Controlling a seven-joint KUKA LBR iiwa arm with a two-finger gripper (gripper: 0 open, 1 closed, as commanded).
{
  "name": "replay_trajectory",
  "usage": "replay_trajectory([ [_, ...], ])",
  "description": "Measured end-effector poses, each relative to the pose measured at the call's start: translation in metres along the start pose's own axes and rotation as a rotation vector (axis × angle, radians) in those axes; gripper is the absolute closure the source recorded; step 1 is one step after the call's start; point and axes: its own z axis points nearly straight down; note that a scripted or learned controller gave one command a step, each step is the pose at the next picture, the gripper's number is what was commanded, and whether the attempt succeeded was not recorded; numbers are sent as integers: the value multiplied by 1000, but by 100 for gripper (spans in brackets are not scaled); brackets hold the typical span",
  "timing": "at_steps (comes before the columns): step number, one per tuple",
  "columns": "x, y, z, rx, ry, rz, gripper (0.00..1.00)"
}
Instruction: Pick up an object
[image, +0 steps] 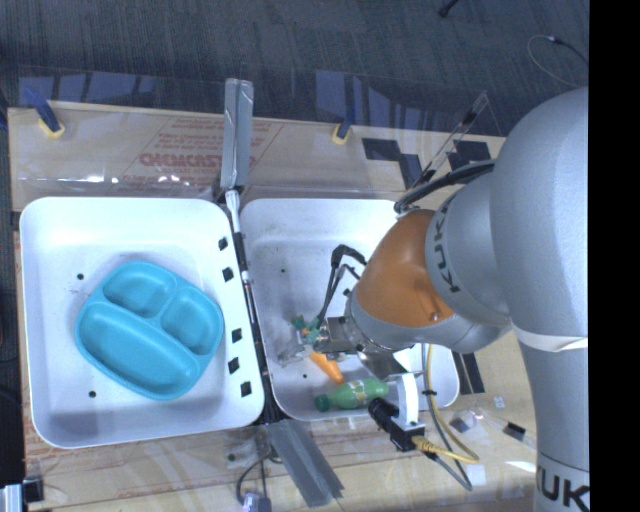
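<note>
Two white bins, gripper (318, 345) low in the right bin (300, 225) (jaw state unclear), carrot (328, 367) and green bottle (352, 395) just below it, blue divided plate (150, 330) far left.

Two shallow white bins sit side by side on the bench: a left bin (40, 300) and a right bin (290, 230). The left bin holds one blue divided plate (148, 328) with three compartments. The right bin shows one green bottle (350, 395), one orange carrot-like piece (327, 367), and one small green-tipped item (300, 325), too small to identify.
</note>
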Motion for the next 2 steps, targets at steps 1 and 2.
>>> replay_trajectory([
  [1,-1,0,-9,1,0,-4,100],
  [2,42,105,-322,-1,-2,1,100],
])
